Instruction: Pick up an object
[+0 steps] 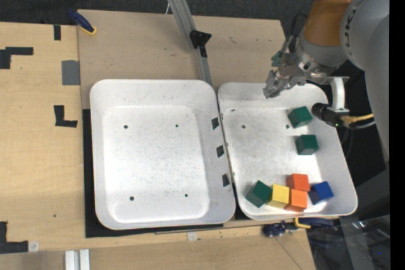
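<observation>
From above, two white bins sit side by side on the bench. The left bin (155, 148) has nothing to grab in it. The right bin (253, 136) holds the blocks. The arm (354, 16) comes in from the right, and its claw (276, 86) hangs over the top end of the right bin. I cannot tell how the claw is set, and nothing shows in it. The closest thing to pick is a green block (300, 116), just below and to the right of the claw. A second green block (307, 144) sits a little lower. A bunch of blocks huddles at the bottom: green, yellow, orange, red and blue. The green block looks small, hard and light, so it should not squash or break. It stands apart from the rest, so squeezing its two flat sides looks best.
</observation>
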Controlling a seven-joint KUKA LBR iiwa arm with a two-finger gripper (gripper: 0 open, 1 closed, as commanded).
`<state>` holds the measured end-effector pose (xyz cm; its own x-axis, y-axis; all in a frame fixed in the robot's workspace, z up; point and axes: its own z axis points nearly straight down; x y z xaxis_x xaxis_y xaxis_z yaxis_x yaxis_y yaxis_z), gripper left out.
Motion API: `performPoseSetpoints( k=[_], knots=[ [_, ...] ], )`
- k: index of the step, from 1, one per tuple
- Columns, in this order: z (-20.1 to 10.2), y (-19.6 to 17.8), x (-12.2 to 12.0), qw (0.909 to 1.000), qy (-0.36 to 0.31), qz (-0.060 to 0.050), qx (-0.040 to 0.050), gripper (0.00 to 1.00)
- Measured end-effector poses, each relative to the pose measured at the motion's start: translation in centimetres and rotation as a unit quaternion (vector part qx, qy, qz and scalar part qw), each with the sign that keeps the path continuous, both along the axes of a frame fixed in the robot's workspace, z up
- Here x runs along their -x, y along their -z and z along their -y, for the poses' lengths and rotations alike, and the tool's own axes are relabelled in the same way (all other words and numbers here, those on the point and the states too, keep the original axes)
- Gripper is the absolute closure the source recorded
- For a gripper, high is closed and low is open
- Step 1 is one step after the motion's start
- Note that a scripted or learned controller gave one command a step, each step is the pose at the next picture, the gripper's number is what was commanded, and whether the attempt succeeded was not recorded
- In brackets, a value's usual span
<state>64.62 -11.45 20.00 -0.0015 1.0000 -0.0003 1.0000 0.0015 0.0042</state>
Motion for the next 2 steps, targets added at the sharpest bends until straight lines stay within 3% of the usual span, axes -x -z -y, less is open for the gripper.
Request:
performPoseSetpoints(
  k=[1, 2],
  knots=[
    [0.8, -5.6, -0.5, 1.0000, 0.000, 0.001, 0.0004, 1.00],
    [-4.2, -4.8, 0.6, 1.0000, -0.002, -0.003, -0.0005, 1.00]
  ],
)
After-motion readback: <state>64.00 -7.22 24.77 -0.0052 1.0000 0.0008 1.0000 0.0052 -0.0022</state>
